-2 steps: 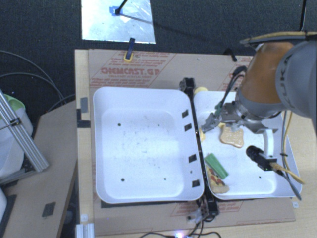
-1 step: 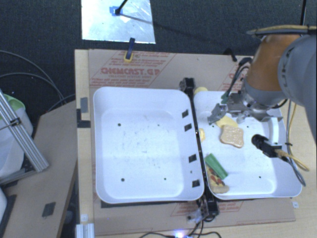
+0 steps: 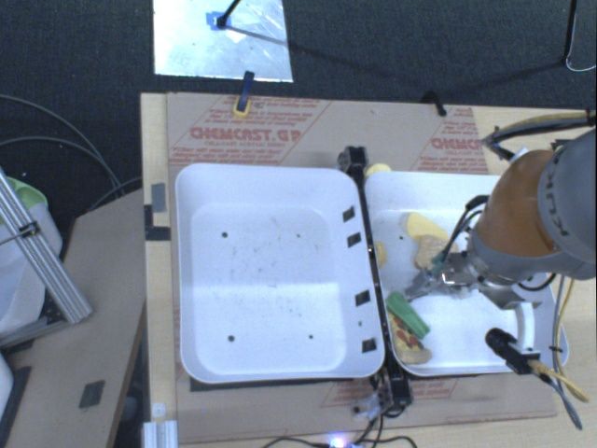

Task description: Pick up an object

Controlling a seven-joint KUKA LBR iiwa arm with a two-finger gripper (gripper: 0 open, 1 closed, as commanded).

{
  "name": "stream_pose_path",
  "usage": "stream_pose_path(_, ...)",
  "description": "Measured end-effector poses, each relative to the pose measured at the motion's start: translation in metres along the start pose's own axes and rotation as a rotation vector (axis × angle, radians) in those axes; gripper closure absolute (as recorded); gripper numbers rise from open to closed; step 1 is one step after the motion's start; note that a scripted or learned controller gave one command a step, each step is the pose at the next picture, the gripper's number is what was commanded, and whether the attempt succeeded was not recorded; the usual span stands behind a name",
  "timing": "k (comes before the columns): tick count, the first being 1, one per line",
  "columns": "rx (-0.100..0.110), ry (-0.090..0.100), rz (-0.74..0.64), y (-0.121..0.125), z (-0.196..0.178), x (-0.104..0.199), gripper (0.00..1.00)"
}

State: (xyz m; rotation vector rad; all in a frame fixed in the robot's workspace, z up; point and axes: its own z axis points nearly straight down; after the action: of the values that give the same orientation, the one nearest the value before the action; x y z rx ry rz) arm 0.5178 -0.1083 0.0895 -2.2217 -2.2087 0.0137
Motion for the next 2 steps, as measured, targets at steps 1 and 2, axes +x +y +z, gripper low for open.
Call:
stream_pose_path(1,-0.024,-0.001,-0.013,0.077,-0.049,0.015,0.0)
stream_pose_path(2,-0.014,0.0,-0.012,0.108,0.006,0.015,0.0)
